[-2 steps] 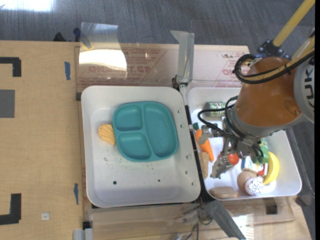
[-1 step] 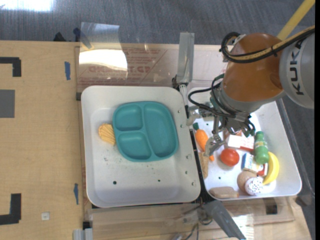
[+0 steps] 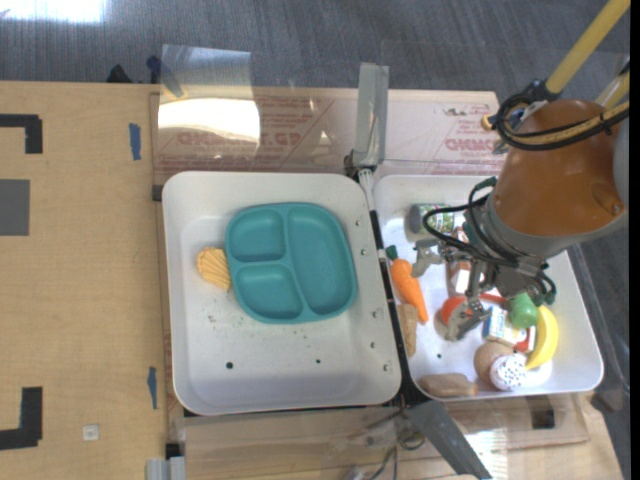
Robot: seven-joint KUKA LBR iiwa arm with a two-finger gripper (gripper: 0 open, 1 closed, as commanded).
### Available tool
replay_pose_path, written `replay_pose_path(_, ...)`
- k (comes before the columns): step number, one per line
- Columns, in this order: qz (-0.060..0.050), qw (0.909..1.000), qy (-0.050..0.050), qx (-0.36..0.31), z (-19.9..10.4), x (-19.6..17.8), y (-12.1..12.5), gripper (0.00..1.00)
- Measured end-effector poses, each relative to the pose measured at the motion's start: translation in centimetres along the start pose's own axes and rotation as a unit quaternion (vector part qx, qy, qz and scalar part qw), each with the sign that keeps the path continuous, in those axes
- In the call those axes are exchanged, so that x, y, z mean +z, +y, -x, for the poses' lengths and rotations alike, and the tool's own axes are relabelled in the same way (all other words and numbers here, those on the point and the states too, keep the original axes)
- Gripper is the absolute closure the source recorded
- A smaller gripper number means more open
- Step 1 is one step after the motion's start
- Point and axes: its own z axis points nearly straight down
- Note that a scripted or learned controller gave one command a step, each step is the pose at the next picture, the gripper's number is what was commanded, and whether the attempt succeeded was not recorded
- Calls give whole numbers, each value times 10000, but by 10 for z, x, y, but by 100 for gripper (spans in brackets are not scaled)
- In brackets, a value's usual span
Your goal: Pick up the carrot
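The arm reaches in over the right bin [image 3: 585,353], its orange band bulking large above the wrist, and the gripper [image 3: 462,290] hangs low among the clutter there. Cables and the wrist housing crowd over the tool, so whether it is spread wide or pinched narrow cannot be told from this angle, and nothing can be made out clamped in it. The carrot [image 3: 408,285] lies just to the gripper's left, orange and slanted, its green stub at the upper end, running along the bin's left wall; a gap of white floor shows between it and the tool, so it looks apart from the gripper. Just below the carrot, lower left of the gripper, lies a pale tan stick-shaped piece [image 3: 409,330]. Right under the gripper sits a red and white object [image 3: 462,315], too tangled to name. To the gripper's lower right come a green piece [image 3: 522,310] and a yellow banana [image 3: 545,336], with a white speckled ball [image 3: 508,372] below them. Well off to the gripper's left, in the left bin [image 3: 190,268], rests a teal divided plate [image 3: 291,261] with a small yellow shell-shaped piece [image 3: 213,266] touching its far edge.
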Motion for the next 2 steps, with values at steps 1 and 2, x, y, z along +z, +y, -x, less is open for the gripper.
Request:
replay_pose_path(1,16,9999,-18,-103,27,0,45,0)
replay_pose_path(2,13,9998,40,190,18,76,-55,0)
